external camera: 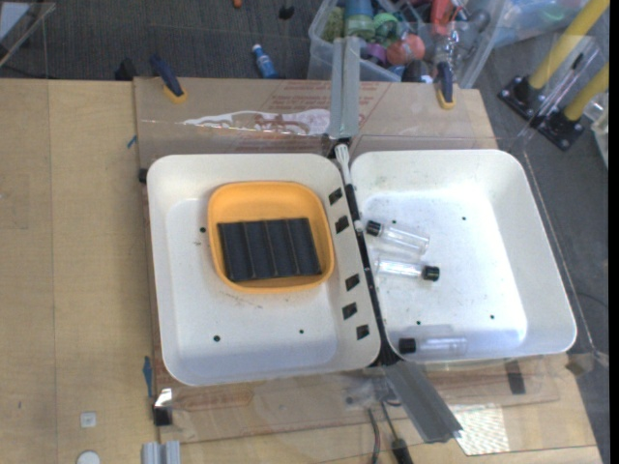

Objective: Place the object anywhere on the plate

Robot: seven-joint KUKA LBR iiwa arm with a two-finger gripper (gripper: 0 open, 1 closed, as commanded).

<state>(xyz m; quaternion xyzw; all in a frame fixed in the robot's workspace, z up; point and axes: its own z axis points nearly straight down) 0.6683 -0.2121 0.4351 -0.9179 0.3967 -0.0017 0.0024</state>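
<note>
An orange plate (224, 204) sits in the left white bin (184, 317). A dark ribbed rectangular object (270, 249) lies flat on the plate, covering most of its middle. In the right bin (484, 249) lie three clear tubes with black caps: one (395, 233) near the divider, one (408, 270) just below it, and one (433, 342) against the front wall.
A row of black clips (346, 254) runs along the divider between the bins. A clear box of colourful toys (406, 17) stands beyond the bench at the back. Wooden tabletop (68, 259) stretches to the left.
</note>
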